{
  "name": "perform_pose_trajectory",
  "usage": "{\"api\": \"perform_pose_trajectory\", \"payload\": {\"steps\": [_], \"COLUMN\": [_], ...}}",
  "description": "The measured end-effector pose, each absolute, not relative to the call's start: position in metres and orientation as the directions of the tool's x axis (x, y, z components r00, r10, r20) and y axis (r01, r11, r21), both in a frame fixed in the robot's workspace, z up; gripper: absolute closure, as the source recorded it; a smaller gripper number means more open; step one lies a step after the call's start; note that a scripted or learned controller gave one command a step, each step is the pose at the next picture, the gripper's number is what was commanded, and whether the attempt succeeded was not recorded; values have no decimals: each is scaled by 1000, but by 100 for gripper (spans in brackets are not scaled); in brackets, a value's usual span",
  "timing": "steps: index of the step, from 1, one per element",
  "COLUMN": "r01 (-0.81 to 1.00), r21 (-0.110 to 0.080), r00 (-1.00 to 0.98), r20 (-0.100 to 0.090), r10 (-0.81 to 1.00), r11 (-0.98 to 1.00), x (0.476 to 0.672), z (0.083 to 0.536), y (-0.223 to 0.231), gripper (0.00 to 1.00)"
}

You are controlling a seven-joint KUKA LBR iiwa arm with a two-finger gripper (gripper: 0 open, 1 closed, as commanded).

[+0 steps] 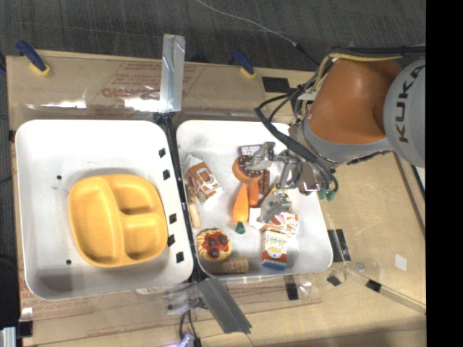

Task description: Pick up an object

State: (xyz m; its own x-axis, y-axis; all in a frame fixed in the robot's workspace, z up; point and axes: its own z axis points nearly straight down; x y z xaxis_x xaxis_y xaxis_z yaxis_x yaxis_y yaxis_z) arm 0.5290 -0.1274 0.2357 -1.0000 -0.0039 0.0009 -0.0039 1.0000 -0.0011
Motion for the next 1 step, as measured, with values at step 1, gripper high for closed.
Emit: {"api": "perform_pose_trajectory", "payload": {"steps": [1], "r01": [154], "r21": [0], "r00": [-988], "r20": [6], "r10": [154], "r11": [988], "x": [536], "z": [95], "y": [-131], "gripper": [0]}}
